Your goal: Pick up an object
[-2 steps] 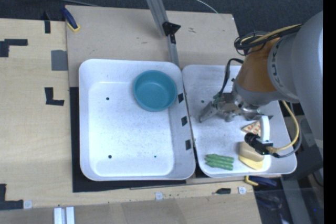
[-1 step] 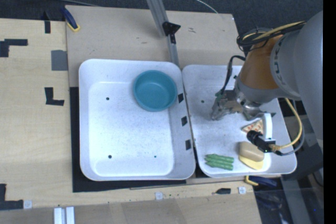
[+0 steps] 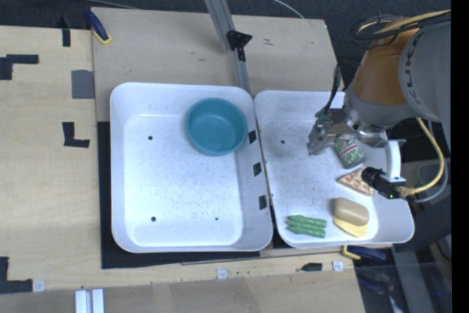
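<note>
- No text, brand, number or sign is legible anywhere.
- The small can (image 3: 349,151) in the right bin bears a label too blurred to read.

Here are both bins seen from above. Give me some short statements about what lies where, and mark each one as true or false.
1. The blue bowl sits in the left bin. True.
2. The green beans lie in the left bin. False: they lie in the right bin, near its front edge.
3. The gripper is over the right bin. True.
4. The yellow sponge lies inside the bowl. False: it lies in the right bin, beside the beans.
</note>
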